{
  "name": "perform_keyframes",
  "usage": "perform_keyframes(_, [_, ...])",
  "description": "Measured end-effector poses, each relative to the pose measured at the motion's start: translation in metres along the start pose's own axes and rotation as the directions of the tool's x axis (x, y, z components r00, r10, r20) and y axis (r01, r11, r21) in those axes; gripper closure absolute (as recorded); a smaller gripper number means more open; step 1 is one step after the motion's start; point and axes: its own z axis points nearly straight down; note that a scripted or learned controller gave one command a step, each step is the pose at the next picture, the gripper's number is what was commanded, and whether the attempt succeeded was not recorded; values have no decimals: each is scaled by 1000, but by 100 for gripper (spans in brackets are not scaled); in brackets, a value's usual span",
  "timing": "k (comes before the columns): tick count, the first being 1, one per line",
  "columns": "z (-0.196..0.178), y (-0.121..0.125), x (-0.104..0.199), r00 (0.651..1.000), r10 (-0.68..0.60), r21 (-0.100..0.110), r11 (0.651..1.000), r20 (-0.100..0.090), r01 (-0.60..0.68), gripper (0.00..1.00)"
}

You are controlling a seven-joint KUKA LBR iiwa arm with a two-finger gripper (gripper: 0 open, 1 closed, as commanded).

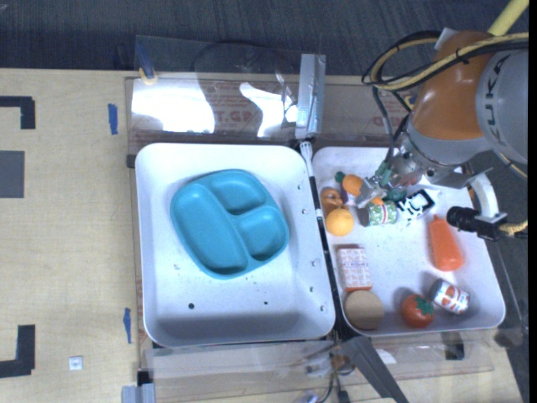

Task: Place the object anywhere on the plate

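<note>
Pale wooden bench (59,250) carries two shallow white bins side by side, the left bin (168,309) holding a sky-blue moulded plastic plate (228,222) with three compartments, lying flat near that bin's middle. No item lies on the plate; every loose item sits in the right bin (487,309). At that bin's far edge the gripper (388,185) of the grey arm (470,99) with its orange band hangs low over a tight cluster: a small green-and-white can (382,214) on its side, a little orange fruit (352,185) and a reddish-brown fruit (332,198) just beside it, and a round yellow-orange ball (340,222) nearer the bin wall. Whether the jaws are spread or pinching anything cannot be told, since the wrist covers them. Farther out lie a pink patterned rectangular packet (353,266), a tan round bun (364,307), a red tomato (417,309), a red-and-white can (451,296) and an orange carrot-shaped piece (445,243).
</note>
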Motion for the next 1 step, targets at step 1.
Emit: perform_keyframes(1, [0,38,67,1000,6,-2,1000,-1,-6,100])
